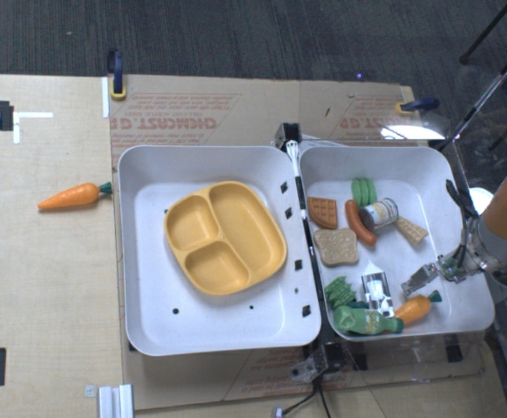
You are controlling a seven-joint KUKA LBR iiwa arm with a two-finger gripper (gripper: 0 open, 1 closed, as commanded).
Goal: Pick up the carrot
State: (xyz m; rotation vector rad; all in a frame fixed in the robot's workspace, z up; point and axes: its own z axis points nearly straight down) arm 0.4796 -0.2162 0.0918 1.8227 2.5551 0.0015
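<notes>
Camera view | you see the gripper low in the right bin, fingers slightly parted, holding nothing; carrot lies just below it, beside the green bottle

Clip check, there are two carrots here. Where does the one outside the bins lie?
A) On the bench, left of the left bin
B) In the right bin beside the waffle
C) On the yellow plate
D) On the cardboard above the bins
A: that carrot lies on the bare bench, just left of the left bin; the second carrot sits in the right bin near its front edge.
</notes>
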